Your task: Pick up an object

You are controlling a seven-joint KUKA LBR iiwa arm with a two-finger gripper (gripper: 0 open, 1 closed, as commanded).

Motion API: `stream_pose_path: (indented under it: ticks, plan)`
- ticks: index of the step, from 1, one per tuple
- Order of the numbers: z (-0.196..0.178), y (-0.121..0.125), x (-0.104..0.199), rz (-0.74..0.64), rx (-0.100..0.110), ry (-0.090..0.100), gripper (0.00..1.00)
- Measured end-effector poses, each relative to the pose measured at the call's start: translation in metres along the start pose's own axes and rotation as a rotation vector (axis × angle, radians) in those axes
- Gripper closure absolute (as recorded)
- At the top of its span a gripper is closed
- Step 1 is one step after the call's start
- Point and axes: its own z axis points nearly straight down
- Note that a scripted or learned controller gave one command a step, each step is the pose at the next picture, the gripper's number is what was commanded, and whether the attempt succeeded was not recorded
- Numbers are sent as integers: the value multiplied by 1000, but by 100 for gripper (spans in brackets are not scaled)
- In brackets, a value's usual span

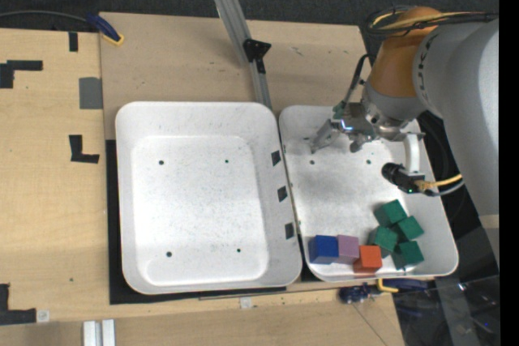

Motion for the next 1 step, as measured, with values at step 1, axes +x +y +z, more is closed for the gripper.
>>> stream_pose_path:
  ticks: [1]
  plan:
    - [23, -1, 1, 0, -2, -1, 0]
